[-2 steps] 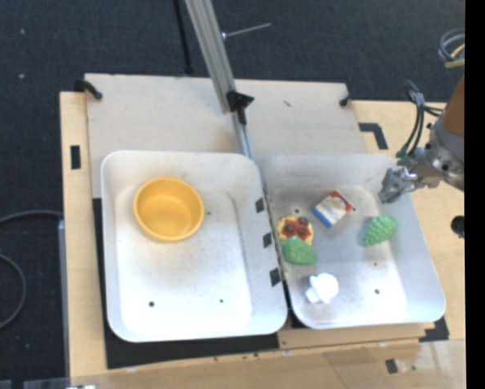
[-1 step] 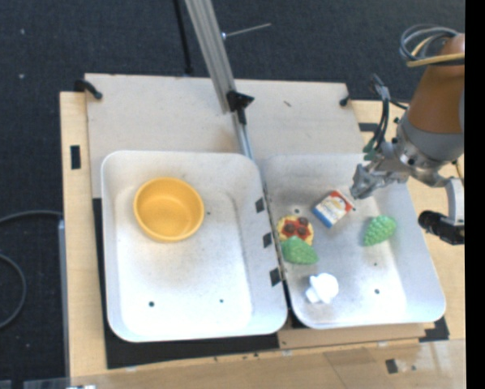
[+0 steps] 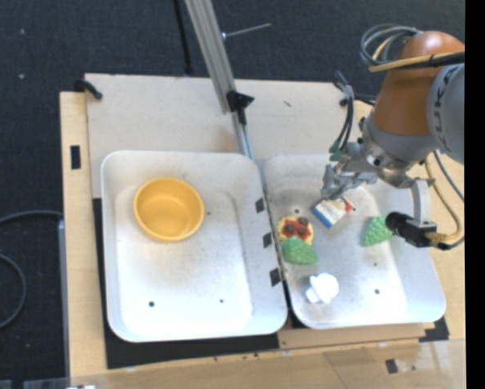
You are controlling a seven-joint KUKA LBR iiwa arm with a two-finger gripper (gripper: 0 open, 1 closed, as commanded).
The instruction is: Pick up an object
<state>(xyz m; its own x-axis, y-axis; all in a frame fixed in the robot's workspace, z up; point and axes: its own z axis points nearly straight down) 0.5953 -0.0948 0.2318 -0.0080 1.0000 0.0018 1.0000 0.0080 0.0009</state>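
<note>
My gripper (image 3: 337, 187) hangs over the upper middle of the right bin (image 3: 413, 298). Just below its tip lies a small white box with blue and red print (image 3: 332, 211), tilted, close to or touching the tip. A yellow and red toy (image 3: 296, 228) lies near the bin's left wall, with a green leafy piece (image 3: 299, 252) right under it. A second green piece (image 3: 377, 231) rests to the right of the box. A white crumpled object (image 3: 323, 288) sits near the bin's front.
The left bin (image 3: 186, 306) holds a yellow bowl (image 3: 169, 208) in its upper left part. A metal pole (image 3: 214, 51) slants down from the top to the gap between the bins. A black cable end (image 3: 413, 229) hangs by the right green piece.
</note>
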